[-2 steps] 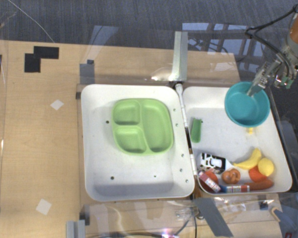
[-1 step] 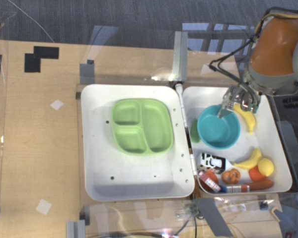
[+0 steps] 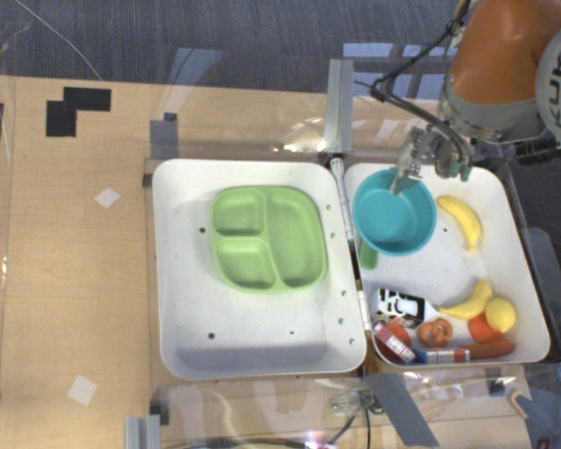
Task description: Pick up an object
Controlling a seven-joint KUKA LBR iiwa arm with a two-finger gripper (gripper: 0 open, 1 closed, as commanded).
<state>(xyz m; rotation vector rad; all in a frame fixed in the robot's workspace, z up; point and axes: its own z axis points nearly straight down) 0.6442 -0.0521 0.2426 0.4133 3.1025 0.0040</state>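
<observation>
A teal bowl (image 3: 393,218) sits at the far left of the right bin (image 3: 510,251), against the wall between the bins. My gripper (image 3: 428,168) hangs from the orange-banded wrist over the bowl's far right rim, its tip reaching down to the rim or just inside it. The view does not show a grasp. A small yellow banana (image 3: 460,219) lies just right of the bowl. A green scrap (image 3: 367,253) peeks out from under the bowl's near left edge.
The left bin (image 3: 182,279) holds a green divided plate (image 3: 266,237). The right bin's near corner is crowded with a second banana (image 3: 472,302), a lemon (image 3: 501,314), an orange fruit (image 3: 481,328), a reddish ball (image 3: 437,331), a red bottle (image 3: 395,340) and a black-and-white card (image 3: 402,302).
</observation>
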